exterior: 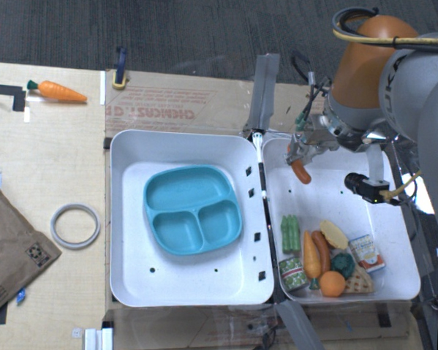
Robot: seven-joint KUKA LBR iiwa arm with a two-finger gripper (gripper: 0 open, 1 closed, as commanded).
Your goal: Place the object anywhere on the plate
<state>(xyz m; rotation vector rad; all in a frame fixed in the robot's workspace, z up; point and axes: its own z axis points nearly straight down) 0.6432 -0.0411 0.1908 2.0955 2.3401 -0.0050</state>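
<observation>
One gripper [302, 154] at the right bin's [391, 238] far-left corner — fingers pinching one small red sausage [301, 172], lifted above the floor. One blue three-compartment plate [193, 209] centred in the left bin [128, 224] — nothing on it. One toy pile at the right bin's near edge.

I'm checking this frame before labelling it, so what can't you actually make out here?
- Gripper: too small and cluttered to tell whether it grips the sausage just below it.
- Toy food pile: pieces overlap, so the lower ones are partly covered.
- Arm: cut off by the right edge.
</observation>
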